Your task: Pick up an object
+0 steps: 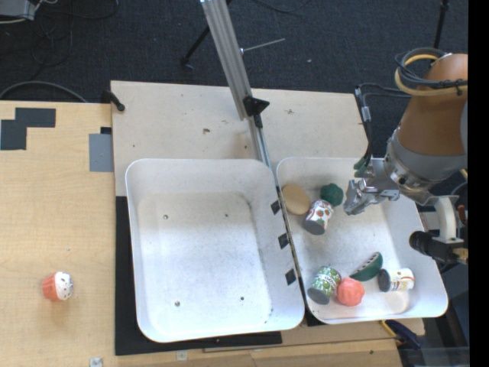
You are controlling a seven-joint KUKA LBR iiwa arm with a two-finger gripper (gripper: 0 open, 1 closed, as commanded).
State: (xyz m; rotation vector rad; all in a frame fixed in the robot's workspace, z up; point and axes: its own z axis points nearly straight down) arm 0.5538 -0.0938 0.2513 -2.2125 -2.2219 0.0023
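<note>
The gripper (359, 197) hangs over the right bin (428, 300) near its back edge, just right of a dark green object (332, 193); whether its fingers are open or closed cannot be told. A tan ball (295, 199) and printed cup (318, 216) lie beside the divider; a pink ball (351, 292) sits near the front edge
</note>
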